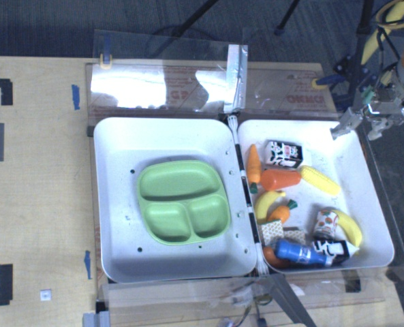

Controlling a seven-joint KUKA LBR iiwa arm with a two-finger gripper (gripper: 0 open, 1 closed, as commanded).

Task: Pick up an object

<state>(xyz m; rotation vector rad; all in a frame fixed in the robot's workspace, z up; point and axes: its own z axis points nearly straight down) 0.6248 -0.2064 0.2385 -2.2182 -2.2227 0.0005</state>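
The right bin (365,182) holds several toy items. Among them are a black-and-white carton (283,153), an orange carrot (254,163), a yellow corn-like piece (319,180), a banana (352,229) and a blue bottle (298,252). My gripper (358,131) hangs over the bin's far right corner, above and to the right of the carton. Its two fingers stand apart with nothing between them. It touches none of the items.
A green divided plate (184,199) lies in the left bin (113,182). A clear plastic wall (167,80) stands behind the bins. Cables and tripod legs sit beyond the bench at the top right.
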